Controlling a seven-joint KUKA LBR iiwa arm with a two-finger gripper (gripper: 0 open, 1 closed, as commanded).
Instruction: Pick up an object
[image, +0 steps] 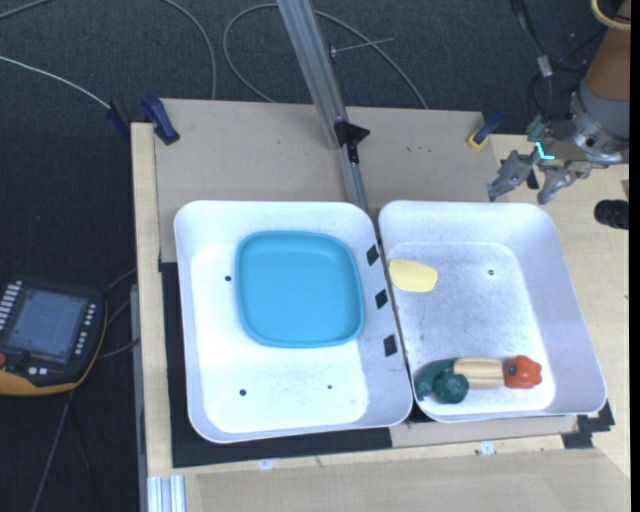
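Hand: the hand hangs above the tabletop just past the far right corner of the right bin; fingers spread apart, nothing between them.
Arm: enters from the right, orange band above the wrist.
Right bin: yellow piece alone near the inner wall, easiest to reach; green object, tan stick and red object crowd along the near wall, touching, probably awkward to grip.
Left bin: a blue plate lies flat in it.
Judgement: pick not begun; the hand likely stands clear so the bins stay visible.
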